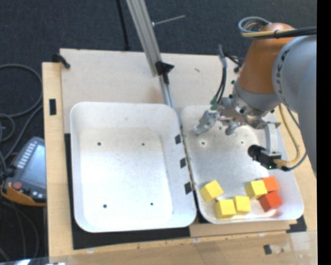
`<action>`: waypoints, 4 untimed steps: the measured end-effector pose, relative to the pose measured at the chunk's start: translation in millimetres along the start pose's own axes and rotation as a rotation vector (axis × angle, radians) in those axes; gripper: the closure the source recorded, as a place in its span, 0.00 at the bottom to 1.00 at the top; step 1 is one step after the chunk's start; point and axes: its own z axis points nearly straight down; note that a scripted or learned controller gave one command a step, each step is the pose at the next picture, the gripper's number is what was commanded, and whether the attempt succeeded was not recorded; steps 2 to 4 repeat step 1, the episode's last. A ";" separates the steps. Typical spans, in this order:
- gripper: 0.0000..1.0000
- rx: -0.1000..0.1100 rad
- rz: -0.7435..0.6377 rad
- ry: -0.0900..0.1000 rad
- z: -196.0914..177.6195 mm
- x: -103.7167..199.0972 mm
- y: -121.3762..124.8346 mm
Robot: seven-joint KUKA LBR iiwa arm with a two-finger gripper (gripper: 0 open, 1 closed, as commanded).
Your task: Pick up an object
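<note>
Hovering over the far part of the right bin (209, 148), our claw (216, 123) hangs with its two fingers spread apart and nothing between them; we see it touching no block. Toward the bin's near edge the blocks cluster: a yellow block (212, 190) alone, two more yellow blocks (233, 206) touching, and a fourth yellow one beside the orange blocks (271, 194). We judge the claw is held high and open, ready to descend. The left bin (77, 148) adjoins.

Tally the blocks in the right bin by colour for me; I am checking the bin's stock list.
Yellow blocks: 4
Orange blocks: 2
Total: 6
</note>
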 end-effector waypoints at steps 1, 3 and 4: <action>0.00 0.016 0.010 0.000 22.3 -6.3 -88.3; 0.00 0.016 0.010 0.000 22.3 -6.3 -88.3; 0.00 0.016 0.010 0.000 22.3 -6.3 -88.3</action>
